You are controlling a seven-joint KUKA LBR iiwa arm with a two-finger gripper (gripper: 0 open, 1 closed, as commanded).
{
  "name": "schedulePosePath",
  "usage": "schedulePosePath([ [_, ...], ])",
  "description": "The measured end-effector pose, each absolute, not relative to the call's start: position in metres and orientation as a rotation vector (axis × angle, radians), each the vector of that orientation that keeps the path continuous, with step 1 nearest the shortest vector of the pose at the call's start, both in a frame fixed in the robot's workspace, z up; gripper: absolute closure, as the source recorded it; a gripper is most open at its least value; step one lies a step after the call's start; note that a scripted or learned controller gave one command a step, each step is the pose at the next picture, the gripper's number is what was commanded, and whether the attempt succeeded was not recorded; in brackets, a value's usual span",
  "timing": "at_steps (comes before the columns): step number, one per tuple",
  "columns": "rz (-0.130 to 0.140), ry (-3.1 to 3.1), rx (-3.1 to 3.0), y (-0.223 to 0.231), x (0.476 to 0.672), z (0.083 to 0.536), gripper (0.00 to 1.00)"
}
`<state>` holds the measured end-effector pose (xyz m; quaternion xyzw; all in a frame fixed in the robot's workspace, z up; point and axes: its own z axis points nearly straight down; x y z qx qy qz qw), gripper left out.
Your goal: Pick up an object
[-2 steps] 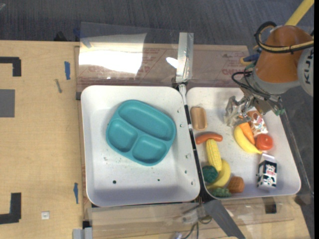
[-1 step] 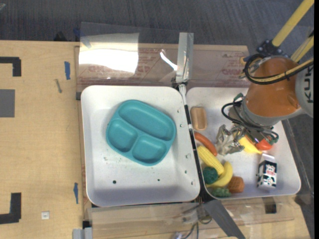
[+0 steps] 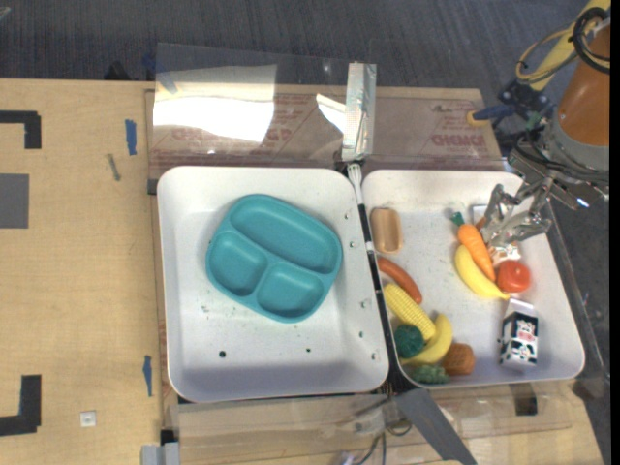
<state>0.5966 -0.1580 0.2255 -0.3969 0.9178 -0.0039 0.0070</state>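
Nearest the front edge of the right bin (image 3: 567, 361): a small black-and-white milk carton (image 3: 520, 338) standing by the right wall. At the front left corner, a heap: a brown round piece (image 3: 459, 358), a dark green lump (image 3: 410, 342), and a yellow banana (image 3: 439, 339) curled around it. Just behind these an ear of corn (image 3: 405, 304), and touching its far end an orange-red sausage-like piece (image 3: 401, 278) lying slantwise along the divider.

Mid-bin, right side: a red tomato (image 3: 514, 276) touching a second yellow banana (image 3: 474, 270), with an orange carrot (image 3: 474, 245) lying along that banana's far side, green top pointing away. All three are tight together.

Left bin (image 3: 184, 356): one teal divided plate (image 3: 275, 256), three compartments, set slightly askew near the middle.

Farther back, a tan bread roll (image 3: 386, 229) close against the divider.

The gripper (image 3: 511, 223) hangs low over the right bin's far right area, metal fingers (image 3: 496, 223) pointing down-left, tips just beside the carrot and above the tomato. Nothing visible between the fingers; how far apart they stand I cannot tell from here. The orange band (image 3: 586, 105) of the arm shows at the far right.

Beyond the bins, a clear plastic sheet (image 3: 242, 114) lies on the wooden table (image 3: 68, 289).
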Motion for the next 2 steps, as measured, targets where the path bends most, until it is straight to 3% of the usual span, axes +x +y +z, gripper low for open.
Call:
schedulePosePath([
  [1,-0.002,2.875,-1.247,-0.156,0.595,0.221,0.0],
  [2,-0.018,2.811,-1.357,-0.15,0.61,0.11,0.0],
])
